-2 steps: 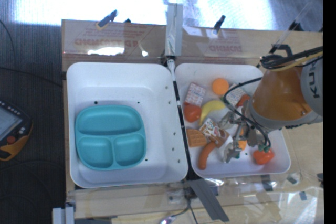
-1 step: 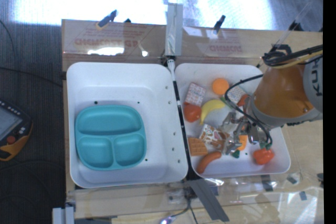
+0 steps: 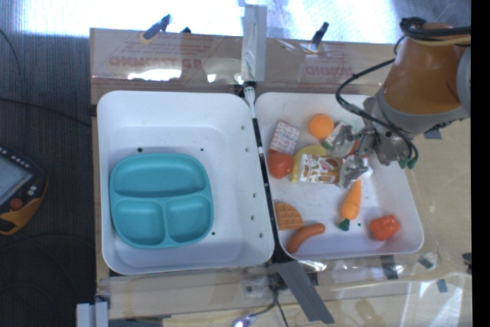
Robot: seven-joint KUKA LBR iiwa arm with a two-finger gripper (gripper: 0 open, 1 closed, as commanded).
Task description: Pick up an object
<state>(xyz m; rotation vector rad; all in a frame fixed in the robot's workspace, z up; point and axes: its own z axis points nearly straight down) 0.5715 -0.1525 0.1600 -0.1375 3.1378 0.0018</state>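
- Over the right bin [image 3: 398, 199] your gripper [image 3: 348, 153] hangs above the snack packet [image 3: 318, 169], and you cannot tell its state from this angle.
- Around that packet you see an orange ball [image 3: 321, 125], a red tomato [image 3: 279, 164], a checked cracker pack [image 3: 285, 137] and a carrot [image 3: 351, 203] (green end pointing down).
- Nearer the front wall lie a waffle [image 3: 288, 215], a sausage [image 3: 305, 235] and a red pepper [image 3: 383, 227].
- Your left bin [image 3: 176, 107] holds a teal divided plate [image 3: 161, 199].
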